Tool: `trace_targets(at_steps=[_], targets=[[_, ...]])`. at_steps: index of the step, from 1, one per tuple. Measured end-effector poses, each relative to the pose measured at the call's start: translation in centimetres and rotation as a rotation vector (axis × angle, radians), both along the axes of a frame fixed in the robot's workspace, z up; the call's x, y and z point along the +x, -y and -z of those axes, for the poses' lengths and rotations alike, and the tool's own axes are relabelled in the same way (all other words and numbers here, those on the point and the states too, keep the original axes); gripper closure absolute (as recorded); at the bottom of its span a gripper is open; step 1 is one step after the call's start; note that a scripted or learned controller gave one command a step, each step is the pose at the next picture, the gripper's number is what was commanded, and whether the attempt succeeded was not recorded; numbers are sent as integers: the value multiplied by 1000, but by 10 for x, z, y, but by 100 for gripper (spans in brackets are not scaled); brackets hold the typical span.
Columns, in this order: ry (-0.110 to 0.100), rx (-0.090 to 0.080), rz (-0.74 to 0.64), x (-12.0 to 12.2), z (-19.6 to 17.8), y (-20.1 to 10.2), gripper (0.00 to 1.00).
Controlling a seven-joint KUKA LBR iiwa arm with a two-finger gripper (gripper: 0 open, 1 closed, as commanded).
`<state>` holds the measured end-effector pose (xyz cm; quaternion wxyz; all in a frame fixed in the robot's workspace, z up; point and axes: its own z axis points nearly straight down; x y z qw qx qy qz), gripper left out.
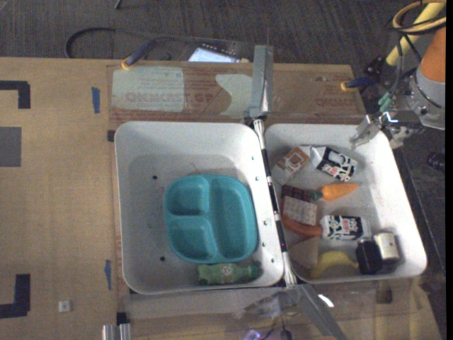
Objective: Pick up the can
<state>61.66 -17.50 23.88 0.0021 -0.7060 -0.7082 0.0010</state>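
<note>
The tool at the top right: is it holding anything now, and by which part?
Nothing is held. The tool hovers over the right bin's upper right corner, nothing between its fingers; the can lies near the bin's lower right corner.

floor: dark grey carpet | black cable looped | bench: brown board

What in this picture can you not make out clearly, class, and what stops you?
- Arm, camera view: cut off by the right edge above the wrist.
- Gripper: too small and blurred to judge its state.
- Can, right bin: label too blurred to read.
- Banana: its left end is hidden by a brown item.
- Green packet, left bin: print too small to read.
</note>
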Motion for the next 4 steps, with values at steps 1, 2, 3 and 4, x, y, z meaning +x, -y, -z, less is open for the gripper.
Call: trace_targets(at_steps=[1, 2, 3, 4], targets=[[2, -1, 15, 0, 143, 9, 0], [-84, 28, 276, 43, 151, 30, 0], [-67, 12, 296, 37, 142, 27, 0], [-85, 18, 330, 40, 152, 27, 0]])
